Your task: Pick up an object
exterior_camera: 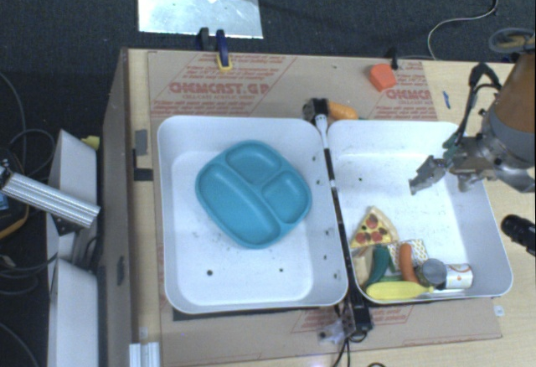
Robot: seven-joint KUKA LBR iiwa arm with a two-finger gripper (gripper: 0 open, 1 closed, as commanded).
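Observation:
My gripper (444, 179) hangs over the right bin (490, 227), near its right side, open with nothing between its fingers. Below and left of it, toys are heaped in the bin's front corner: a pizza slice (373, 230), a green piece (381, 261), an orange sausage-like piece (406, 256), a yellow banana (394, 292), a grey round piece (431, 273) and a small white can (457, 277). The gripper is apart from all of them.
A blue divided plate (251, 193) lies in the left bin (188, 273). Behind the bins on the bench sit an orange block (382, 76), an orange-tipped tool (335, 111) and a blue and yellow clamp (222, 47). A cable runs at the far right.

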